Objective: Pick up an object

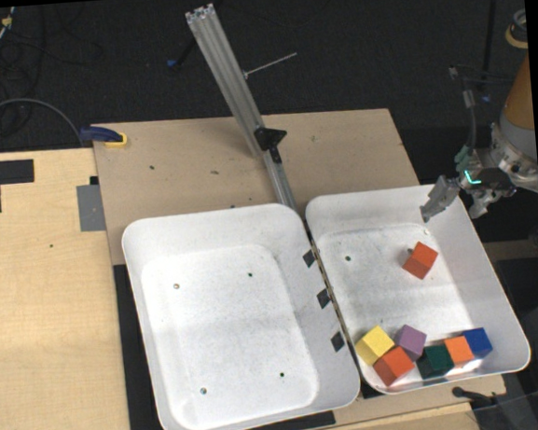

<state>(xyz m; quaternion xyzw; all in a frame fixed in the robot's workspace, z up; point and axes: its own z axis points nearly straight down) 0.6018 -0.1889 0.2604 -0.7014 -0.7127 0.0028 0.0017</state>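
Note:
An orange-red block (pixel 421 261) lies alone in the upper middle of the right bin (pixel 363 224). Along that bin's near edge sits a cluster: a yellow block (pixel 376 342), a purple block (pixel 411 338), a red block (pixel 394 365), a green block (pixel 435 360), an orange block (pixel 459 348) and a blue block (pixel 478 341). My gripper (pixel 460 204) hovers over the right bin's far right corner, up and to the right of the lone orange-red block. It is open, with nothing between its fingers.
The left bin (pixel 140 239) stands beside the right one, with black clips (pixel 319 297) on the shared edge. A slanted aluminium post (pixel 240 99) rises behind the bins. A blue and yellow clamp (pixel 105 135) sits at the bench's far left corner.

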